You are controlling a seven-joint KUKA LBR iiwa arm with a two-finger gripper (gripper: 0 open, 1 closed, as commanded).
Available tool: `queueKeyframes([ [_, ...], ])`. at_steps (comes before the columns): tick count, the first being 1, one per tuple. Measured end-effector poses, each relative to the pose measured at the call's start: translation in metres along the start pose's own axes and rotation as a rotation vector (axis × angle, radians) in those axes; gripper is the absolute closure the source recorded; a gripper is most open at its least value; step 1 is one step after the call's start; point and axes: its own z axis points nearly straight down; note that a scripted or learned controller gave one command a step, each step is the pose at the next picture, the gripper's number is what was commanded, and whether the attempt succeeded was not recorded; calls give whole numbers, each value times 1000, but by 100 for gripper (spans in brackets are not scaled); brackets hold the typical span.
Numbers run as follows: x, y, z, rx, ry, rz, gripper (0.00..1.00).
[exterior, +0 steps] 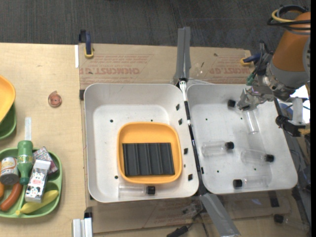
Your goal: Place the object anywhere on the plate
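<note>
Dark carpet up top, wooden bench below it, cardboard sheet (163,63) under the two bins. We see the left bin (98,132) holding the orange plate (148,132), which sits right of centre toward the near wall, with a black ribbed insert (148,159) on it. One clear vial with a black cap (143,190) lies just beside the plate's near rim, against the bin wall.

Right bin (217,102) holds several more clear capped vials: one mid-bin (217,147), one toward the right wall (256,157), one along the near wall (249,182). Floor around them is open.

Gripper (247,102) hangs over the far right part of the right bin, with a clear vial (252,121) directly below it, top end at the fingertips. We can't tell whether the fingers are closed on it or how far apart they are.

Metal divider rail (183,53) runs between the bins. Left of the bins: green tray of toy food (29,181), stacked orange and green dishes (6,107) at the edge, small pink item (55,99).
</note>
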Motion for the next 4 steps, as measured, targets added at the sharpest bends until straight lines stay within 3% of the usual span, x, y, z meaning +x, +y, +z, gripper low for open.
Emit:
queueKeyframes([
  [1, 40, -23, -99, -1, 0, -216, 100],
  [2, -13, -71, -43, 1, 1, -289, 100],
  [3, -70, -60, -89, -1, 0, -309, 100],
  [4, -69, -37, -264, -2, -1, -484, 100],
])
